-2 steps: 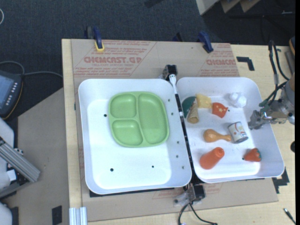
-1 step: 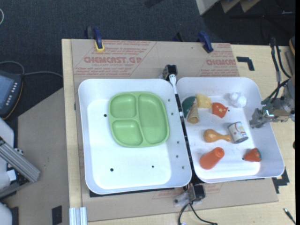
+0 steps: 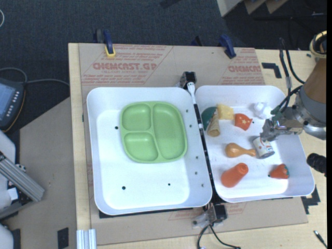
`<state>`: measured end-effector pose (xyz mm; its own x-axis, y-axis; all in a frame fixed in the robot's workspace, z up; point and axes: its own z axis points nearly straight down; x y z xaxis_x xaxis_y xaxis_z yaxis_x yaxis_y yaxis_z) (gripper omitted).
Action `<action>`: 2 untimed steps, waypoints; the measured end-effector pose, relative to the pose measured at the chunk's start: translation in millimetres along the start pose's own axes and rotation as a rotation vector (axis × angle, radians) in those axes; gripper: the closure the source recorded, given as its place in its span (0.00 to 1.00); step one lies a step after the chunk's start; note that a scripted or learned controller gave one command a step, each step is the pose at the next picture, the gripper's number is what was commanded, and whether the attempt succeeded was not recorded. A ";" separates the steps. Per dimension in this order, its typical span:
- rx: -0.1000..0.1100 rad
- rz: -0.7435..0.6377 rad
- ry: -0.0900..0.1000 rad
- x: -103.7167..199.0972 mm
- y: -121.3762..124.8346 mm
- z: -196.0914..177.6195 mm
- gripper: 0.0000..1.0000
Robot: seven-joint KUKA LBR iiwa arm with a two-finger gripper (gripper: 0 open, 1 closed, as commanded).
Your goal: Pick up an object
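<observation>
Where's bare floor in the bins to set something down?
Left bin: a wide strip below the green divided plate and a narrower one at its left. Right bin: crowded mid-floor around the claw; a bare patch sits between the orange carrot and red strawberry.

The right bin (image 3: 290,185) holds a scatter of small toys. At its nine o'clock edge lies a dark green rounded piece (image 3: 208,116), touching a pale yellow block (image 3: 224,112) and a tan cylinder (image 3: 213,128) just below it. Toward twelve o'clock sits a small orange-red piece (image 3: 242,121), with a little white object (image 3: 259,108) near it at one o'clock. At the centre an orange pear-shaped toy (image 3: 236,150) lies on its side, neck pointing to three o'clock. At six o'clock lies an orange-red carrot-like piece (image 3: 234,175); at four o'clock, a red strawberry-like piece (image 3: 279,172).
</observation>
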<state>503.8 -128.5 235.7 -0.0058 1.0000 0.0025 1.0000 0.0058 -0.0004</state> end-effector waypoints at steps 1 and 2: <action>0.001 -0.001 0.001 58.3 -0.4 -5.5 1.00; 0.002 -0.001 0.001 112.7 -3.3 -5.2 1.00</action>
<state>499.8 -15.8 241.2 -0.0065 1.0000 0.0031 1.0000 0.0066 -0.0023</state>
